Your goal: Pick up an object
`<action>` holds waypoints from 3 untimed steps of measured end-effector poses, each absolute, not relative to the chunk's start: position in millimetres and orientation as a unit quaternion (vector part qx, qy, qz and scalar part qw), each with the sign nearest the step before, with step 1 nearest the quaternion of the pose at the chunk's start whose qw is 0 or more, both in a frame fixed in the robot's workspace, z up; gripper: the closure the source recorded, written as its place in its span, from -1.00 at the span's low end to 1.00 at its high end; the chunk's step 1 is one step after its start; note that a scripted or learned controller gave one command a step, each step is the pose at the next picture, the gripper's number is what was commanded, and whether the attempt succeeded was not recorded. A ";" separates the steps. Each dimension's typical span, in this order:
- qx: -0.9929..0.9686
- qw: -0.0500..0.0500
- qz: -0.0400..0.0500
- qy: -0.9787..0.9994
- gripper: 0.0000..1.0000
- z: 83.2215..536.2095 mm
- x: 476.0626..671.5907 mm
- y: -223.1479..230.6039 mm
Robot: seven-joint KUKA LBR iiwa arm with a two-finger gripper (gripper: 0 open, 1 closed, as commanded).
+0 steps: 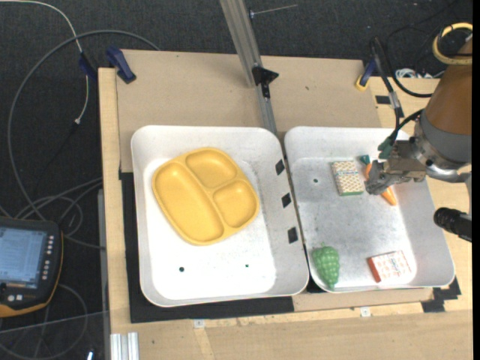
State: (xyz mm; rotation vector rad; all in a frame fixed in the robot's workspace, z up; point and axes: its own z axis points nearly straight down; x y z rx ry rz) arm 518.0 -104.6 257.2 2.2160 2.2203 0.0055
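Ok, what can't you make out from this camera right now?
- Gripper: its own body covers the fingers, so open or shut is unclear.
- Orange object: mostly hidden under the gripper; contact unclear.
- Small teal thing: too small to identify.
- Red and white packet: print too small to read.

Right white bin [420,235]: open floor in the middle, w/ green knobbly lump [326,265] at front-left corner and red-white flat packet [390,266] front-right. Patterned square card [347,177] and orange piece [387,195] crowd the back, near the pincer [379,184].

Orange object [388,196]: lying mostly hidden under the gripper [379,180] near the right bin's [420,280] far right corner.
Gripper fingers: too dark to distinguish.
Arm [450,118]: running off the right edge.
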 end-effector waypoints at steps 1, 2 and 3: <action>0.705 0.000 0.001 0.710 1.00 259.1 531.6 -52.2; 0.705 -0.003 0.000 0.709 1.00 244.1 528.1 3.1; 0.705 -0.003 -0.001 0.709 1.00 229.4 531.6 58.3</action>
